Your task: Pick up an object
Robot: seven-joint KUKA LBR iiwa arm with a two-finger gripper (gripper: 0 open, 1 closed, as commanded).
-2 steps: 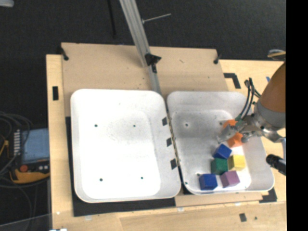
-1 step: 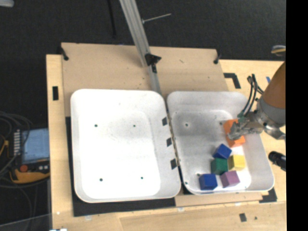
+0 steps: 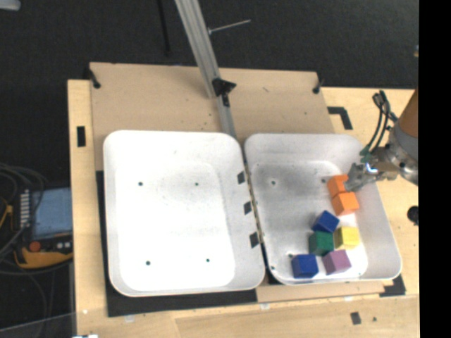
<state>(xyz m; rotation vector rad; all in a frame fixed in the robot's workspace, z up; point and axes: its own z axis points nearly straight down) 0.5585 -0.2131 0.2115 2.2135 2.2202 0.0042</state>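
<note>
**Operator:** What do you have from the overhead camera?

**Inspector:** You have two white bins on the tabletop. The left bin sits toward the tabletop's left edge. The right bin holds the blocks, bunched toward its right wall and near corner. Two orange blocks lie uppermost; below them a blue block, a green block, a yellow block, a purple block and a second blue block.

**Operator:** And the end effector?

**Inspector:** Your end effector is at the right bin's right wall, just beside the orange blocks. I cannot tell its state.
</note>
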